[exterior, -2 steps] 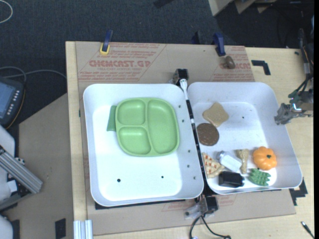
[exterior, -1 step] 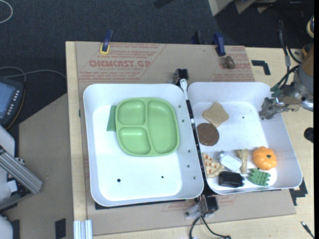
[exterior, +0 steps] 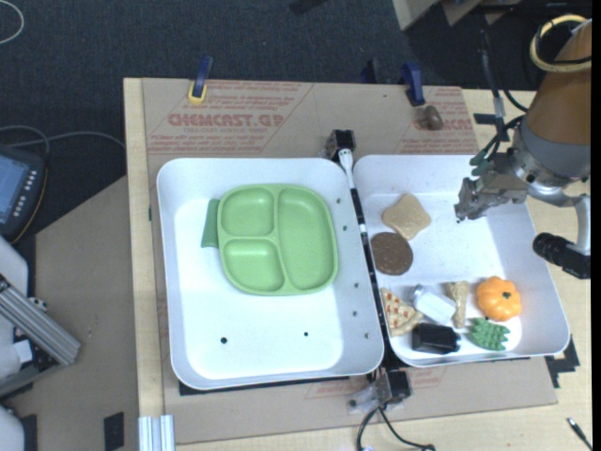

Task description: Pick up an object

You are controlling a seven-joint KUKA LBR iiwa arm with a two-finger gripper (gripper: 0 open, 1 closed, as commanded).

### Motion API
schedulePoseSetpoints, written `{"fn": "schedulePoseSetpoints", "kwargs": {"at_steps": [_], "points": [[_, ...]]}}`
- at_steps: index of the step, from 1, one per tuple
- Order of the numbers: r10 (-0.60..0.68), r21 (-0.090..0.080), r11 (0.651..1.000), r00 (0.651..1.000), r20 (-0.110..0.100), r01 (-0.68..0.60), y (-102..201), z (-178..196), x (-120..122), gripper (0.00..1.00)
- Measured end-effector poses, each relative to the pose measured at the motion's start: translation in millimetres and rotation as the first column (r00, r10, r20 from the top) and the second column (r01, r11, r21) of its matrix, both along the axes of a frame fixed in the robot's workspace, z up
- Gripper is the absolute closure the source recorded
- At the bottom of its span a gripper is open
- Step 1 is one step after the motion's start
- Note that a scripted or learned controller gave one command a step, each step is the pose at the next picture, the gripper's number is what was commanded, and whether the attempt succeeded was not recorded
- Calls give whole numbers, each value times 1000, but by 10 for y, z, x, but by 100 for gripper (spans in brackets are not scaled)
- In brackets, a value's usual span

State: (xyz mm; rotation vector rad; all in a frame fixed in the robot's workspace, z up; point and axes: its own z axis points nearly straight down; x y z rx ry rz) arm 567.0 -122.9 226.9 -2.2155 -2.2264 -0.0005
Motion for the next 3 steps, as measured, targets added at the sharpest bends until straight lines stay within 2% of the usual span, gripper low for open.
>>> {"fn": "schedulePoseSetpoints", "kwargs": {"at_steps": [2, 3], "points": [[-2, -1, 1000, 1000, 2, 2, 819, 46, 94, 100], [-4, -1, 1000, 1000, 3, 4, 838, 73, 87, 100]]}}
